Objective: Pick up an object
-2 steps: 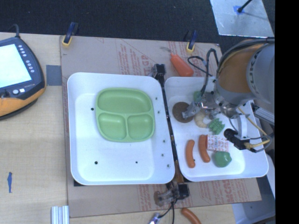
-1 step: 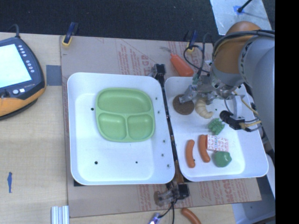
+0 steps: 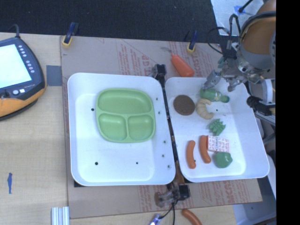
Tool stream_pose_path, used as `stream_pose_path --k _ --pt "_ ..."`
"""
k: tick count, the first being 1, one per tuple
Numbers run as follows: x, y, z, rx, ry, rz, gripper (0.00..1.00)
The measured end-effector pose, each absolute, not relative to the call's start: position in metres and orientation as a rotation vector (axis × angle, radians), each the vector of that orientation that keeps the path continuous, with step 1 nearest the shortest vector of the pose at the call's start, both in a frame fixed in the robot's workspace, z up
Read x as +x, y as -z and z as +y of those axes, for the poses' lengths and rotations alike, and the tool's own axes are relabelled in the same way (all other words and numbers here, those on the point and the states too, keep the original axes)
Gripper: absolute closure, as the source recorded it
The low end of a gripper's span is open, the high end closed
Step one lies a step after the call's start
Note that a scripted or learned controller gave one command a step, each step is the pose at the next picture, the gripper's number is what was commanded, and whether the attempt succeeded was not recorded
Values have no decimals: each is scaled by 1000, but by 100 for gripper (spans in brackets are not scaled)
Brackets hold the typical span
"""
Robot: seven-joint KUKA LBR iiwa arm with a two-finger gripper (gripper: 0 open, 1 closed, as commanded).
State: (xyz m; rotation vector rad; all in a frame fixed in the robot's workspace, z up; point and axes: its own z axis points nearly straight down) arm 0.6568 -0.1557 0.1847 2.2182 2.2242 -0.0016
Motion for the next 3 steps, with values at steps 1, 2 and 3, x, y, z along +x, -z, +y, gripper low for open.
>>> stream_pose_path --k 1,2,3 --pt "613 -92 -163 2218 7 2229 0" --pt "542 -91 -168 2217 6 2229 0" --pt "542 -102 -169 2211 9 2234 100"
